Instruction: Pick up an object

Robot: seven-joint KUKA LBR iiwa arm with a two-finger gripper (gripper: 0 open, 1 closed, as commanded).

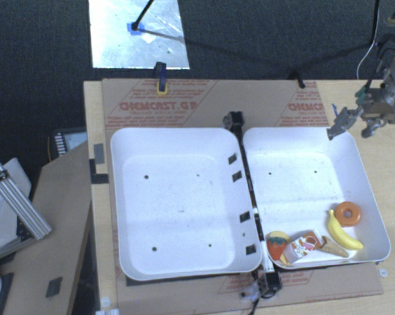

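The right bin [303, 175] holds a small heap in its near right corner: a yellow banana [342, 235], an orange ring-shaped piece [347, 213], a red-and-white packet [301, 245], a round orange-and-red item [277, 243] and a tan wedge [333, 248]. My gripper [354, 124] hangs at the far right, above the right bin's far right corner and well away from the heap. Its two grey fingers stand spread apart with nothing between them.
The left bin [180, 200] lies beside the right one, with a black clip strip [246, 184] along the divide. Cardboard sheets [182, 102] lie under both bins. A shiny metal plate [138, 32] lies on the dark floor at the back. An aluminium rail [13, 197] stands at the left.
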